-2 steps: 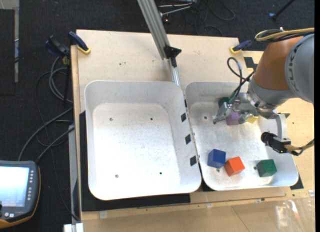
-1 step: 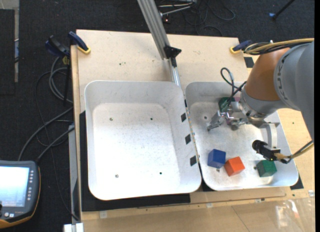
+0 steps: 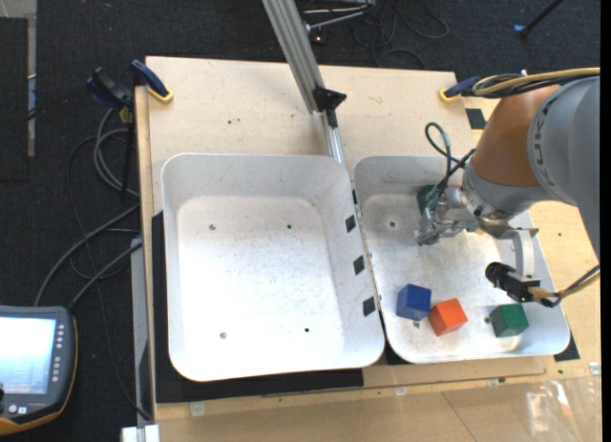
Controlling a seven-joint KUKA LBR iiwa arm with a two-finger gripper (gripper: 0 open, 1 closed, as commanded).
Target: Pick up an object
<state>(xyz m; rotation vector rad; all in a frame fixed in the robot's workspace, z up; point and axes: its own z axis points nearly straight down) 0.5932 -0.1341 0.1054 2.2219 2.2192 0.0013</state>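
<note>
Three small blocks lie along the near edge of the right bin: a blue cube, an orange cube touching its right side, and a green cube further right. My gripper hangs over the middle of the right bin, well behind the blue and orange cubes. Nothing shows between its fingers. The grey arm with its orange band comes in from the right and covers the bin's back right part.
The left bin sits beside the right one, with a metal pole slanting up from between them. Clamps hold the board's back corners. Cables and a tablet lie on the floor at left.
</note>
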